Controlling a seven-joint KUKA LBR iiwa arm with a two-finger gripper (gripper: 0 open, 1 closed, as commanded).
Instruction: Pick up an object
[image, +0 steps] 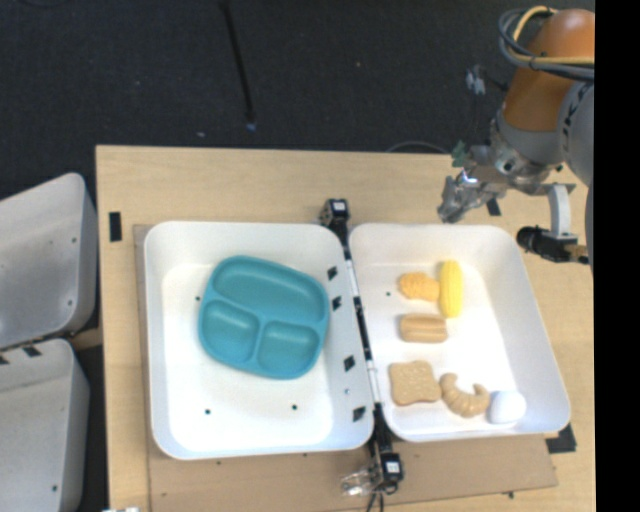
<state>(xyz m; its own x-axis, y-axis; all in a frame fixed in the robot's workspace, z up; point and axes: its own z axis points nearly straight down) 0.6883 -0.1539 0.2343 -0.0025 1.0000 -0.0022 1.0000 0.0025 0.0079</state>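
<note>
Lying well below the gripper (458, 203), corn cob (451, 288)

Two white bins (160, 300), one teal plate (264, 317), six toy foods (424, 328)

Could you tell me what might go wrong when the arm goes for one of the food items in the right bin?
The yellow piece touches the orange piece, so a grasp may catch both or push one aside. The white egg sits in the right bin's corner against the croissant, leaving little finger room. The end effector hangs outside the rim.
</note>
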